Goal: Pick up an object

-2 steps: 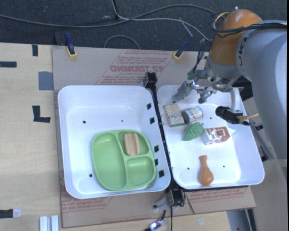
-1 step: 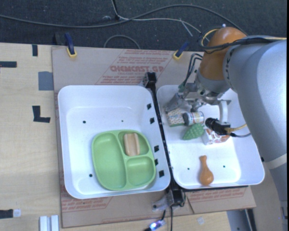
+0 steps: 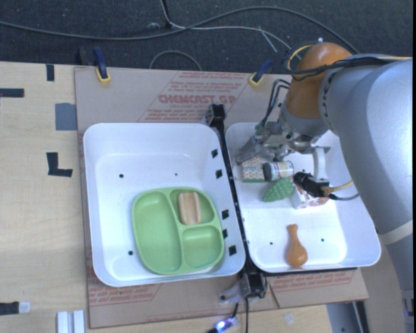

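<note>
Jaw state cannot be told; gripper [image 3: 272, 159] sits low in the right bin [image 3: 333, 252], over a small bottle [image 3: 279, 170] beside a green wedge [image 3: 279, 190].

The arm [image 3: 374, 116] is cut off by the right edge and covers the right bin's [image 3: 333, 255] far corner. Beneath its wrist, the gripper [image 3: 281, 159] and small items blur together, fingers indistinguishable.

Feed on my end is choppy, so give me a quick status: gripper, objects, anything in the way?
Gripper low in right bin, over clutter; grip unclear. Green piece and small bottle right beneath it. Orange drumstick toy lies apart, unobstructed.
</note>
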